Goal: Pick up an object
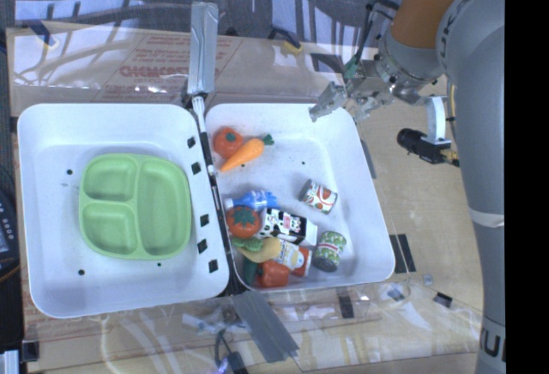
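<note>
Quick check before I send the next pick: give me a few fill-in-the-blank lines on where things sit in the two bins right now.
1. The green divided plate lies in the ____ bin.
2. The toy carrot lies beside the ____ in the right bin.
3. The gripper is over the right bin's ____ rim.
4. The divided plate has ____ compartments.

Missing words: left; tomato; far; three

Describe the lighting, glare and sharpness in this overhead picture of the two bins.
Camera view: even, soft light; faint shadows inside the right white bin; streaky glare on the clear plastic sheet behind the bins; the two-finger gripper looks slightly blurred; the green divided plate is sharp.
</note>
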Controlling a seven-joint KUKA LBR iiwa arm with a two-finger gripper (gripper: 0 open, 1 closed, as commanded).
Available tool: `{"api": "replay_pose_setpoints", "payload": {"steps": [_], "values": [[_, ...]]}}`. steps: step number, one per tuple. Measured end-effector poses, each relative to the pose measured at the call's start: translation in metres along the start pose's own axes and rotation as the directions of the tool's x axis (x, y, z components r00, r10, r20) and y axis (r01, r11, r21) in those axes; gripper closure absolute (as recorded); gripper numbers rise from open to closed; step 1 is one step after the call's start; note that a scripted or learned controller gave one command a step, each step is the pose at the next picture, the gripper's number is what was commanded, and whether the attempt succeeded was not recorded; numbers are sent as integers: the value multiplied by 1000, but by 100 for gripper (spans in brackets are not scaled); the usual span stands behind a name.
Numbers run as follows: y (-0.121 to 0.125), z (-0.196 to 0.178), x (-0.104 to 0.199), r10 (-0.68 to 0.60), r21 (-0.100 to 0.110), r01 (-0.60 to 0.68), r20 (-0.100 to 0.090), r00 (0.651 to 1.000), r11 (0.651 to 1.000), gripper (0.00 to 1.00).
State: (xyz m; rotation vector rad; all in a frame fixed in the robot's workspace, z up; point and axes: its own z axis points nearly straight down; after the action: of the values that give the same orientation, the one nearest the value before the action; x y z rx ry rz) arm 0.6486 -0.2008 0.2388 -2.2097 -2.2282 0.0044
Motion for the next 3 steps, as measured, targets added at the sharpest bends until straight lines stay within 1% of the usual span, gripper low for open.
{"api": "replay_pose_setpoints", "payload": {"steps": [1, 2, 3], "values": [[8, 9, 5, 4, -2, -4, 1, 1000, 1000, 0], [-66, 39, 4, 77, 1, -77, 1, 997, 997, 0], [-104, 146, -3, 11, -1, -11, 0, 1000, 1000, 0]]}}
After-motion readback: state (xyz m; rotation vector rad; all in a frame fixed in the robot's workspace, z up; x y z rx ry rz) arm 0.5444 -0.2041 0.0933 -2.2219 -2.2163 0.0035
